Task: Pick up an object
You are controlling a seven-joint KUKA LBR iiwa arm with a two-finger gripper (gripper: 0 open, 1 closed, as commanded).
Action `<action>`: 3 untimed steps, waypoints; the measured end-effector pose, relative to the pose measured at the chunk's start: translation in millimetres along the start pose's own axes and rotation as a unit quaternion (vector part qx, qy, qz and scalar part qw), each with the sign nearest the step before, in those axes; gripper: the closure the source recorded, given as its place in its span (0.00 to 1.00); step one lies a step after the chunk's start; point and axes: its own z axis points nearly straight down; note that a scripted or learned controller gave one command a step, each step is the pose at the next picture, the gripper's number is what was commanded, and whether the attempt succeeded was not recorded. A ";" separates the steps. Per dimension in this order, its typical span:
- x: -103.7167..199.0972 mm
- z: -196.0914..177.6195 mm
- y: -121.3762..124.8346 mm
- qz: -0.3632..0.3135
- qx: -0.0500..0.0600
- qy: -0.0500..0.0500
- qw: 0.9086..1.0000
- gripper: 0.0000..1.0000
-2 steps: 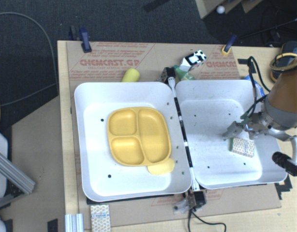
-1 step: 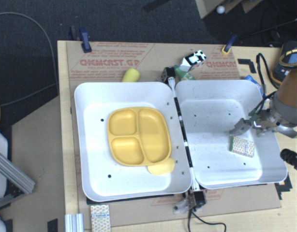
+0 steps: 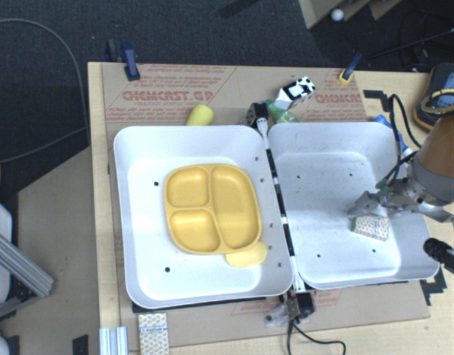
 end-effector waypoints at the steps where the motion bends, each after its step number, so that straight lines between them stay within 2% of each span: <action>1: 0.1 -10.3 0.9 0.000 -0.002 -0.001 1.000 1.00; 2: -22.1 -11.7 67.3 -0.001 -0.002 -0.001 1.000 1.00; 3: -22.2 -11.5 67.1 -0.001 -0.001 -0.001 1.000 0.00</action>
